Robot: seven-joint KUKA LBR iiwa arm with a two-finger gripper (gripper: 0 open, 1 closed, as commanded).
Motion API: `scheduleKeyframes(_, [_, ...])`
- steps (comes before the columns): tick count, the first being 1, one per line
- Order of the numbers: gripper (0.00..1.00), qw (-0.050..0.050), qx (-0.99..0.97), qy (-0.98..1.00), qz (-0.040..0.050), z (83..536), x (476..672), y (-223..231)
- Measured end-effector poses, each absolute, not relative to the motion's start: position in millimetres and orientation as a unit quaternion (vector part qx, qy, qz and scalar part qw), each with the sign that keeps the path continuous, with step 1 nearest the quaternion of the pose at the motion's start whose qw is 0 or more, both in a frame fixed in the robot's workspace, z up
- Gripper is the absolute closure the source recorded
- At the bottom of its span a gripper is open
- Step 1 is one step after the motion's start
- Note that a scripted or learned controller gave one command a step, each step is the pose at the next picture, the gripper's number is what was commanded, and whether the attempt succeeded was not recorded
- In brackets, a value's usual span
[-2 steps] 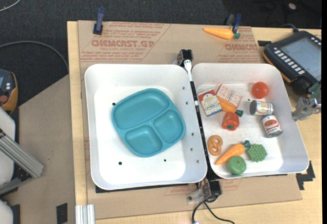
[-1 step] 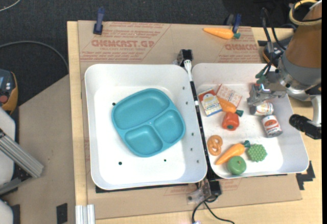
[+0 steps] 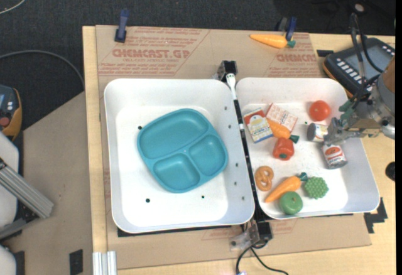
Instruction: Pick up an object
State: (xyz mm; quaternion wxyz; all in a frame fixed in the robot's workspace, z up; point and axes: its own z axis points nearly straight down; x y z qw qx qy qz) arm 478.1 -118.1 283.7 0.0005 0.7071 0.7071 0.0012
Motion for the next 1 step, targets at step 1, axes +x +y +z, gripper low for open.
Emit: scheduleKeyframes(1, [1.00, 0.001, 0.710, 0.705, -0.0019, 214.0, 524.4, -212.7])
